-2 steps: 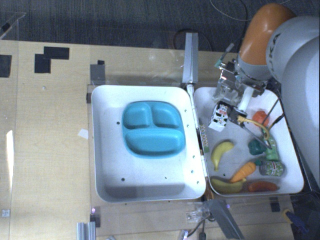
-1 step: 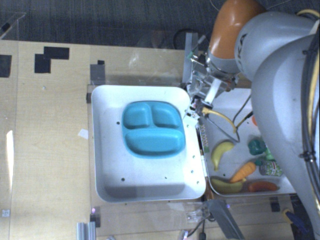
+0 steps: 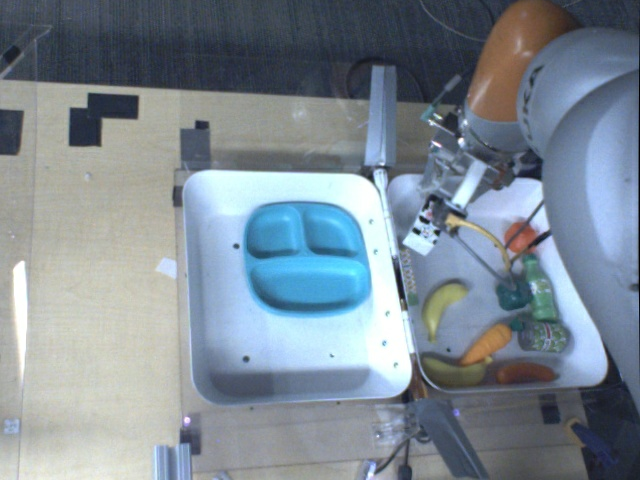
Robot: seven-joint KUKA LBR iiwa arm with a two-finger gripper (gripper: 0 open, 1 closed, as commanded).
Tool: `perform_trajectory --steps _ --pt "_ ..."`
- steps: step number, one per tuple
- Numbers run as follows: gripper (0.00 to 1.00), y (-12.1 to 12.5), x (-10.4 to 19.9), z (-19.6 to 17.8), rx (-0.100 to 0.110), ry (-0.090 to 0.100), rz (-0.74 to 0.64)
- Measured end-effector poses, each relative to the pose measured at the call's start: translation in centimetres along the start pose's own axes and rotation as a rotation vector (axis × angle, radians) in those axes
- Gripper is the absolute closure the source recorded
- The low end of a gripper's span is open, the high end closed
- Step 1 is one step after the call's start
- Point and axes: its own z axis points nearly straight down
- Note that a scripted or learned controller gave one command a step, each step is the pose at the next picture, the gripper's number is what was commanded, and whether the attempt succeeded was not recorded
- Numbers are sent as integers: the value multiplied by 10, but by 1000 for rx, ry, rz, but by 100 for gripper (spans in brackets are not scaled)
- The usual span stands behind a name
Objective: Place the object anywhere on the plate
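A: Where the arm reaches in from the right, what sits under it?

B: The tool, low over the near-left part of the right bin. It is white with dark marks on it, too small to read. I cannot tell whether it is apart or together, and nothing shows clamped in it.

A: And the plate?

B: The plate is blue, with three compartments, and lies in the middle of the left bin. Nothing lies on it.

A: So the objects are in the other bin?

B: Yes. A banana lies just below the tool, apart from it. A second banana lies along the front wall, with a carrot touching or just above it. A red piece lies beside that, perhaps a pepper. A can lies near the right, its label too blurred to read, with a green bottle and a teal thing above it.

A: Any writing on the surface?

B: None readable; black shapes only.
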Motion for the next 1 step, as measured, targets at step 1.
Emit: perform_trajectory --steps 1 --pt "100 -36 65 0 0 1 -26"
